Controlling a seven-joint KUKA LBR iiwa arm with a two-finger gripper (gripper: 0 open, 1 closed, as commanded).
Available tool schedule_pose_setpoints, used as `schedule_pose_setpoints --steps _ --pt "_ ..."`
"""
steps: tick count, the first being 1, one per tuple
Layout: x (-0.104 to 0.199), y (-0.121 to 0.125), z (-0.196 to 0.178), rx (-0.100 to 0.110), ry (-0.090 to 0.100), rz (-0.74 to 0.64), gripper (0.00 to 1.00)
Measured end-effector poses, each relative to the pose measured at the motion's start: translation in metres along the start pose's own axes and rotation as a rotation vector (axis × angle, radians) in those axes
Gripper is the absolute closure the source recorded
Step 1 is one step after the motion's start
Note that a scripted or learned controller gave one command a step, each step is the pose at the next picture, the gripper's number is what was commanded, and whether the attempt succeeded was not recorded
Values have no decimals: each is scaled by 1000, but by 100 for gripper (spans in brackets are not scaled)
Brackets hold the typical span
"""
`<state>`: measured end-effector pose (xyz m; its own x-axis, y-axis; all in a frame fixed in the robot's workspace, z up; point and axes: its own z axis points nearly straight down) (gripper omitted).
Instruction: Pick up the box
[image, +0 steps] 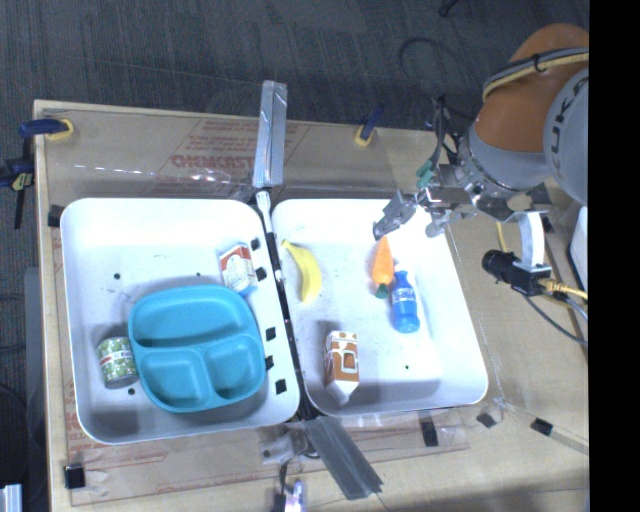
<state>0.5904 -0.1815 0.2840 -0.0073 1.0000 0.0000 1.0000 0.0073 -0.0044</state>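
- The box (341, 366), a small orange-and-white carton, sits near the front of the right bin (455, 375), apart from the banana (304, 270), carrot (383, 263) and blue bottle (404, 302)
- It probably handles as light, fairly stiff card with smooth sides that would dent under a hard squeeze; the two broad faces at mid-length look the best hold
- Its long axis runs roughly front to back in the bin, gabled end seemingly toward the front edge
- The gripper (412, 213) hovers above the bin's back rim, fingers spread apart, nothing between them
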Motion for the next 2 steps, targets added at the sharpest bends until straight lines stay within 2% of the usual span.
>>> schedule_pose_setpoints --steps 1,2 --pt "22 -39 19 0 -1 34 0" --pt "42 -39 74 -2 -1 -526 0"
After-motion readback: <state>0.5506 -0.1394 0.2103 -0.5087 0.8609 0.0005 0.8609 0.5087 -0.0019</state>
